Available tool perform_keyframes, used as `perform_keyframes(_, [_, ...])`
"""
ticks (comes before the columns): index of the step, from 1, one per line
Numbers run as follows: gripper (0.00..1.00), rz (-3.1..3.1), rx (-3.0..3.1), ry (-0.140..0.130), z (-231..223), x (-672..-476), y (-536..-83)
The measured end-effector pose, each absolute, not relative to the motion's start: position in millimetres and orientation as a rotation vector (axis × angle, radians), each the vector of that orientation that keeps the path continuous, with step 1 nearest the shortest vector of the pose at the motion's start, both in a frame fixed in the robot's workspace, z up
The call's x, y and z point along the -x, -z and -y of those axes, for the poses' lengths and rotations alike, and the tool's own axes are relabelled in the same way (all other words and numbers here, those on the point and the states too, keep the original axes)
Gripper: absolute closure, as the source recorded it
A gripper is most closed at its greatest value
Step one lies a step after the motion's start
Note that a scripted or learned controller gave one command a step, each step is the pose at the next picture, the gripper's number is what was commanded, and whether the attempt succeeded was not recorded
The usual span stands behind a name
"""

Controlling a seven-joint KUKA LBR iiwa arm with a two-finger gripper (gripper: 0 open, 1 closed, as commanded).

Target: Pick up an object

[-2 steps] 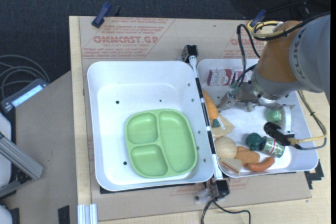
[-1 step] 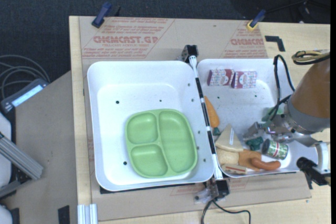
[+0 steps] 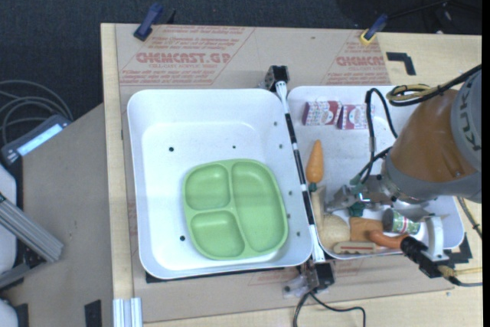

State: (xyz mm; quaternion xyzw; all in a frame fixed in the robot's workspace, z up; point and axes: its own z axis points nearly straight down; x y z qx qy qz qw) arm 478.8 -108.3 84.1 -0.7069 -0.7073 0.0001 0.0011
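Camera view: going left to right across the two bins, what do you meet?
Left bin → green divided plate → black divider rail between the bins → carrot → pink-and-white packet → robot arm.

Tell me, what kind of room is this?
Probably a robot lab. A robot arm reaches over two white bins on a workbench, with toy food like a carrot inside, and cables on the floor.

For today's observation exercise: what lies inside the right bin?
A carrot, a patterned packet and jumbled small items near the claw. The arm covers the rest.
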Motion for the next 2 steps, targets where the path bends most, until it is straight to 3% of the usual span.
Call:
perform_keyframes(1, [1.0, 2.221, 2.222, 0.001, 109, -479.1, -94])
perform_keyframes(2, [1.0, 2.224, 2.22, 0.004, 47, -523.5, -185])
